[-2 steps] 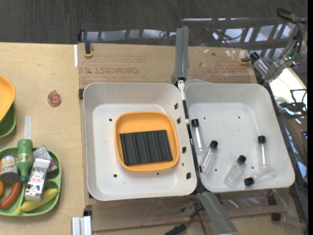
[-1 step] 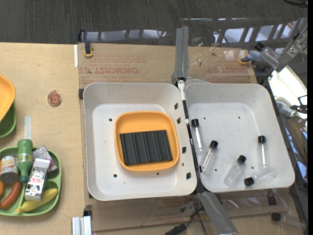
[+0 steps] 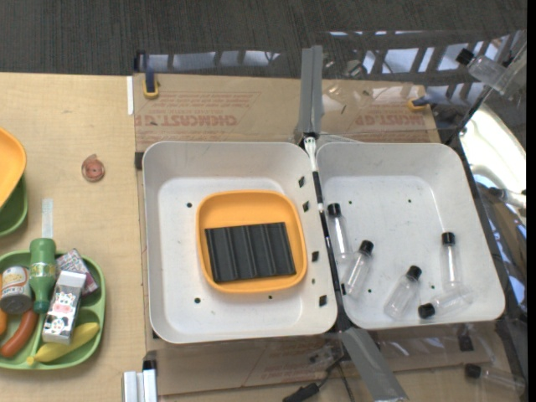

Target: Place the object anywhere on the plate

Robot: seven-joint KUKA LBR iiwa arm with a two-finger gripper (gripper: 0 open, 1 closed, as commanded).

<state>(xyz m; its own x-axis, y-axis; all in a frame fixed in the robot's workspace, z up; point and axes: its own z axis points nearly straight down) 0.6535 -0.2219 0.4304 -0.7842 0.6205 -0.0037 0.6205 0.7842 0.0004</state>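
Observation:
An orange plate (image 3: 251, 208) with rounded corners sits in the middle of the left bin (image 3: 167, 249). A dark grey ridged rectangular block (image 3: 251, 251) lies flat on the plate, covering most of its lower half and staying inside the rim. Several clear vials with black caps lie in the right bin (image 3: 394, 182): one along its left wall (image 3: 337, 229), one beside it (image 3: 358, 266), and others toward the front right (image 3: 402, 293) (image 3: 450, 262) (image 3: 444, 305). A shiny grey part of the arm (image 3: 498, 153) runs along the right edge, outside the right bin.
Cardboard sheets lie under and behind the bins. On the wooden bench to the left stands a green tray (image 3: 84, 342) of toy food, with a yellow bowl (image 3: 8, 174) above it. A metal frame (image 3: 402, 57) crosses the back right.

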